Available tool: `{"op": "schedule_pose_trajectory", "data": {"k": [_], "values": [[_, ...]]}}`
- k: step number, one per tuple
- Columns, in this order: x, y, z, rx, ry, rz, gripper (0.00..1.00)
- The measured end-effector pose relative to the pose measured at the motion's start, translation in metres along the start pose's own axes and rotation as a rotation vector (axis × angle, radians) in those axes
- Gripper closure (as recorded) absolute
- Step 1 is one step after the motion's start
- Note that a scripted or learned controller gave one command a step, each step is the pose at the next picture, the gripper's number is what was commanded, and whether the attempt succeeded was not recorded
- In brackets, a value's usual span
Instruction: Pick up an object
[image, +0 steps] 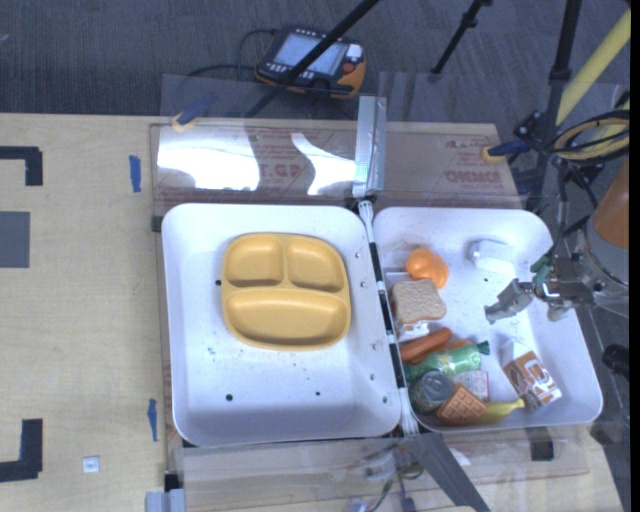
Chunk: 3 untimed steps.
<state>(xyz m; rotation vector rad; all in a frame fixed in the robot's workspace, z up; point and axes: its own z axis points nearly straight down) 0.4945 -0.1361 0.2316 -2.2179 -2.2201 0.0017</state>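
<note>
While the arm reaches in from the right, the gripper hangs over the right bin, above bare white floor toward its right side. Fingers look spread, nothing between them, so it's open and holding nothing.

Objects sit mostly along the right bin's left and front edges: orange near the top, bread slice just below it, then a carrot touching the bread's lower edge. Below that a green item, a dark round piece, a waffle and a banana are bunched together, touching. A small box lies apart, front right, just below the gripper. A white object sits near the back wall, hard to identify.

Left bin holds a yellow tray with three compartments, centred toward the back.
</note>
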Motion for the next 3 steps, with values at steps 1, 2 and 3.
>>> {"op": "schedule_pose_trajectory", "data": {"k": [1,2,3], "values": [[-0.053,-0.013,0.146,-0.008,-0.004,-0.125,0.00],[-0.053,-0.013,0.135,-0.012,-0.006,-0.123,1.00],[0.035,-0.015,0.007,-0.002,-0.002,-0.012,1.00]]}}
